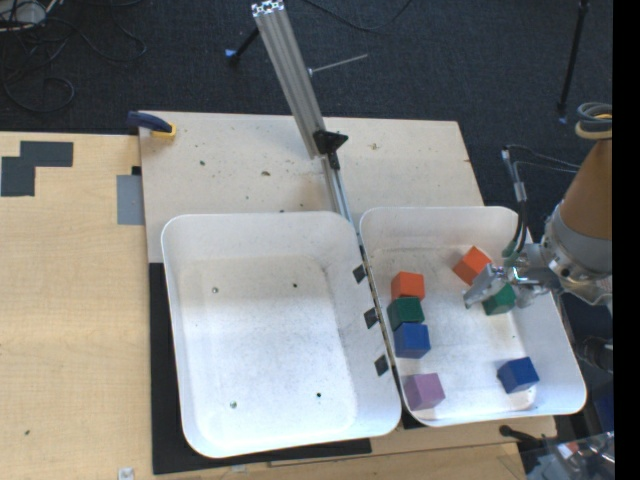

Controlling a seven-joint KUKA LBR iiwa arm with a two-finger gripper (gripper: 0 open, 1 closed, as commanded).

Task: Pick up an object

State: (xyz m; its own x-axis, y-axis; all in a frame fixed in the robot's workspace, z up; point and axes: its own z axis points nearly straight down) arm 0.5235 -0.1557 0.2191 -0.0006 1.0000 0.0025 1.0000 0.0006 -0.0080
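Note:
The right bin [440,223] holds several blocks. Along its left wall lie an orange cube [407,285], a dark green cube [405,312], a blue cube [412,340] and a purple cube [424,390]. A second orange block [471,264] sits further right, and a blue cube [518,374] lies near the front right corner. My gripper [490,291] reaches in from the right, low over the bin, just below the second orange block. A green block [499,301] sits right at its fingers; whether they hold it is unclear.
The left bin [190,258] stands beside the right one, with black clips [366,298] on the shared wall. A slanted aluminium rail [295,78] rises behind the bins. A small clamp [150,123] lies at the board's far left corner.

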